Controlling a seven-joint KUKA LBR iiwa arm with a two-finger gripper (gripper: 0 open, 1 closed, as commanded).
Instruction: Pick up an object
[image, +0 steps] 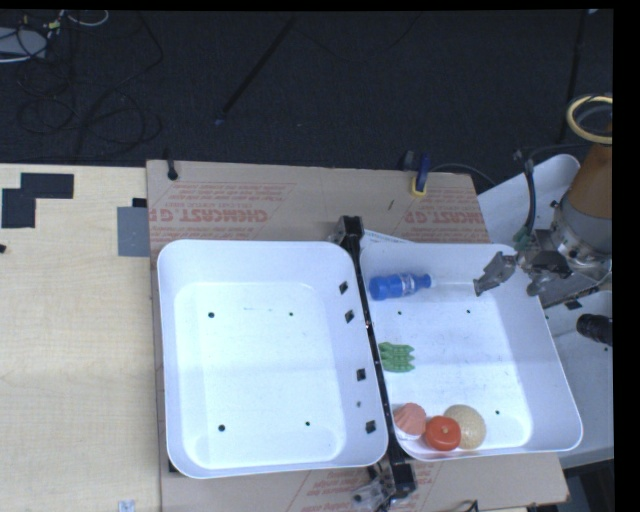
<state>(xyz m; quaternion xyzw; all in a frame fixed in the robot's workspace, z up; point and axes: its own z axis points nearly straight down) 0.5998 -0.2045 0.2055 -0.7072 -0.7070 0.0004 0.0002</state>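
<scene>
**Claw spread open over the right bin's far right edge, nothing held**

Seen from above at a slant: 2 shallow white plastic bins side by side on a brown printed cardboard sheet (300, 205), itself laid on a pale wooden bench top (70, 330). Left-hand shallow white bin (170, 300) bare inside apart from a few small dark holes in its floor. Right-hand shallow white bin (560, 400) loaded with 5 small items.

Reached in from the right: grey arm with an orange band above the wrist (592, 185), ending in a dark 2-finger gripper (520, 275) poised above the right bin's upper right rim. Fingers parted widely, 1 dark finger (492, 272) angled out over the bin's interior, the other nearer the rim. Nothing between them.

Lay on its side near the right bin's top left: small blue plastic bottle with a pale cap (398, 286), well apart from the gripper. Sat lower along the left wall: small green ridged toy (396, 357). Clustered touching in the near corner: pink rounded piece (409, 418), red round tomato-like toy (442, 433), and cream-coloured round piece (467, 424).
</scene>
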